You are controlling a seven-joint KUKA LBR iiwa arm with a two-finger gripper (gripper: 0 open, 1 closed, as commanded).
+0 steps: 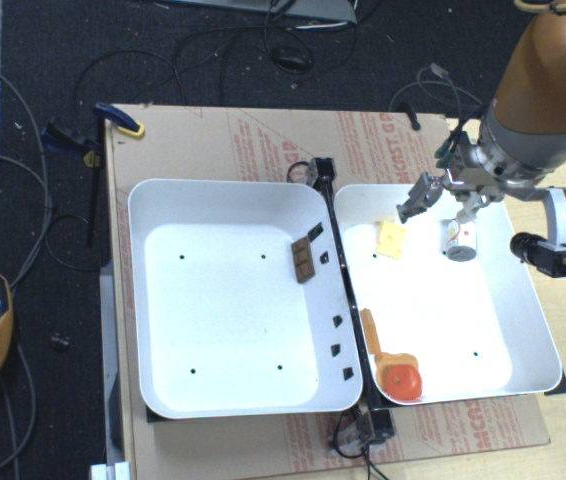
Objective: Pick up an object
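Observation:
My gripper (445,206) hangs over the back of the right bin (523,308), fingers spread wide apart and nothing between them. Its left finger (415,199) points toward a yellow block (391,239) lying just below it. Under the right finger (471,208) sits a small white and grey cylinder (458,241) with a red mark, on the bin floor. A red tomato-like ball (400,380) rests in the front left corner of the right bin, with an orange stick (369,330) beside it. A brown bar (303,260) lies against the left bin's right wall.
The left bin (163,298) stands beside the right one, their walls meeting along a black divider (341,268). Both rest on a cardboard sheet (223,138). Cables and a yellow-handled clamp (118,120) lie beyond the bins at the back left.

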